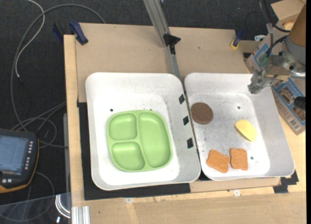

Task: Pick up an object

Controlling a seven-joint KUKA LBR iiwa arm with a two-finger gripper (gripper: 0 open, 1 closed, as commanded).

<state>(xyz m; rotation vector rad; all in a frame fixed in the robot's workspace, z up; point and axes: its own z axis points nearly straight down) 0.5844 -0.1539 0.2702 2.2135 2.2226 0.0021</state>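
Observation:
The right bin holds a brown round disc near its left wall. A yellow wedge lies toward the right. Two orange crackers lie side by side near the front edge. My gripper hangs over the bin's far right corner, above and to the right of the yellow wedge and well apart from every object. Nothing shows in its grasp.
The left bin carries a green three-compartment plate. A metal post slants down to the gap between the bins. Cardboard and printed items sit beside the right bin's right edge. Cables and a pendant lie left of the bench.

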